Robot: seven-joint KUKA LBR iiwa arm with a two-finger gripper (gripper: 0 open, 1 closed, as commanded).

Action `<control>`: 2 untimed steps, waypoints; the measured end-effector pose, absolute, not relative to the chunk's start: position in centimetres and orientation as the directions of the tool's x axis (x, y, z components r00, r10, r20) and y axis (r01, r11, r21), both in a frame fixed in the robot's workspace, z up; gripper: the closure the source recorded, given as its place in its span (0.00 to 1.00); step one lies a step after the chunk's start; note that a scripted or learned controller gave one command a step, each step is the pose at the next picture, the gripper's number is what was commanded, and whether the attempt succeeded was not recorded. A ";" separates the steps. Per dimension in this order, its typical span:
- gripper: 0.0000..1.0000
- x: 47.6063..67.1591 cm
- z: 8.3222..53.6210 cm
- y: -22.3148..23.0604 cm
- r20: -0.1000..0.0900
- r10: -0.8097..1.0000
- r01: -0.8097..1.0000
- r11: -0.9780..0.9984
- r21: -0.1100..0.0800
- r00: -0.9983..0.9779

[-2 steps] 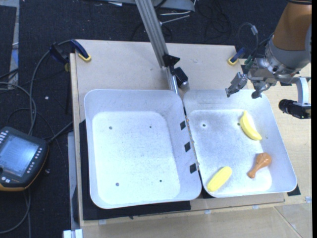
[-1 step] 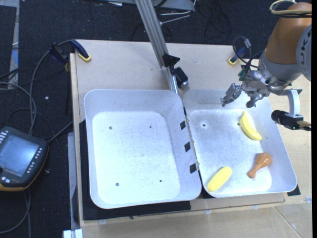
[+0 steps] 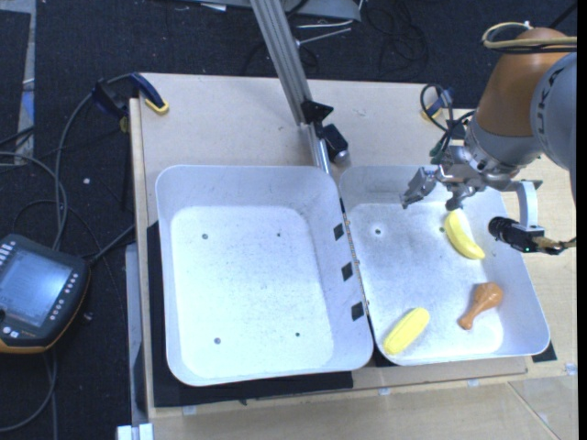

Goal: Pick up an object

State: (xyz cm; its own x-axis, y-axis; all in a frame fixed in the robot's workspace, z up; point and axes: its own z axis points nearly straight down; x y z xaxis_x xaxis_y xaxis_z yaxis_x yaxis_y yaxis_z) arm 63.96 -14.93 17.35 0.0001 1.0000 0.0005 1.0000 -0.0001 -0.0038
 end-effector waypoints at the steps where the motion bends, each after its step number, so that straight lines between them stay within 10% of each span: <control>1: 0.00 62.9 11.7 -14.8 0.001 1.000 1.000 0.000 -0.005 0.000; 2: 1.00 63.1 13.0 -14.8 -0.001 1.000 1.000 0.000 0.001 0.000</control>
State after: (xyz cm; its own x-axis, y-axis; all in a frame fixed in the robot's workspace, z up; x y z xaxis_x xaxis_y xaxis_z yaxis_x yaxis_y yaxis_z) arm 63.05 -14.83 13.04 0.0000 1.0000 -0.0006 1.0000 0.0000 0.0010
